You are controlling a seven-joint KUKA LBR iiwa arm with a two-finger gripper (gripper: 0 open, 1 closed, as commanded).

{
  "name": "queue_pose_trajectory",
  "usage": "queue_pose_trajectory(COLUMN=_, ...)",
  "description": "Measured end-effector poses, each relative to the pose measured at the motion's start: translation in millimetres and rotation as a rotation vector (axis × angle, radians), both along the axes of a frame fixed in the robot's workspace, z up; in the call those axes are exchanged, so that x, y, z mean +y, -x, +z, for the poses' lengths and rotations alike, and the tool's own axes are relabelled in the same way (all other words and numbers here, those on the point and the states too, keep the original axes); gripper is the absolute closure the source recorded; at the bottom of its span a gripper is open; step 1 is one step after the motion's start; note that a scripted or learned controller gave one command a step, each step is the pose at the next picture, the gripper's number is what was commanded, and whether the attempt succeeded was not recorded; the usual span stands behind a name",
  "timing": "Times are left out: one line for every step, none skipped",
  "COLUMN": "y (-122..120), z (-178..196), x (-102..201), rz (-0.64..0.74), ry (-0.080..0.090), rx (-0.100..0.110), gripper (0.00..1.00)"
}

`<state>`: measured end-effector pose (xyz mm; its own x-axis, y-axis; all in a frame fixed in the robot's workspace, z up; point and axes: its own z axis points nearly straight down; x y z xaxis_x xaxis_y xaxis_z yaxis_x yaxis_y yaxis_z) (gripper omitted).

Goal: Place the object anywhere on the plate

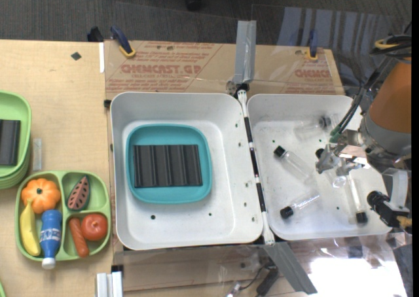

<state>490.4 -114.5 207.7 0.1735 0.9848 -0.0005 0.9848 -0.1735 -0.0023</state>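
Tan bench, two shallow white bins: gripper [335, 158] low in right bin [288, 109] among clear plastic black-capped vials [289, 160], grip state unreadable; teal rectangular plate [169, 187] well beyond it, in left bin [124, 171].

Two white bins sit side by side — the left bin [124, 158] holds a teal plate [169, 188] with a dark ribbed centre, the right bin [262, 158] several clear vials [291, 161] with black caps. The gripper [335, 163] hangs low over the right bin — near the vials.
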Motion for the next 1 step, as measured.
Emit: queue_pose_trajectory(y=0.0, z=0.1, x=0.1, rz=0.0, ry=0.0, rx=0.0, gripper=0.0)
